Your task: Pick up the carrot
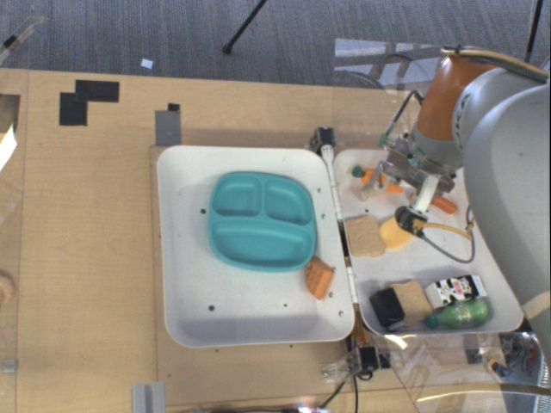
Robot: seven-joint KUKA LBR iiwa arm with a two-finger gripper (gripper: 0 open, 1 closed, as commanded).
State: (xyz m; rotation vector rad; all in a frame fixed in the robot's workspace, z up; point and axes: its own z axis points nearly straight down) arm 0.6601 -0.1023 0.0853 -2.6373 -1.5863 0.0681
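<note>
The carrot [368, 177] is a small orange piece with a green top, lying at the far left of the right bin [508, 312]. My gripper [389, 181] hangs directly over the carrot's right part and hides it, with the orange-banded wrist behind it. Another orange bit [443, 203] shows just right of the gripper; whether it belongs to the same carrot I cannot tell. Nothing shows the carrot lifted off the bin floor.
In the right bin lie a bread slice [366, 236], a yellow wedge [398, 235], a black block [387, 308], a tan block [413, 298], a small printed box [455, 289] and a green bottle [456, 315]. The left bin [185, 299] holds a teal divided plate [261, 220] and an orange waffle piece [318, 277].
</note>
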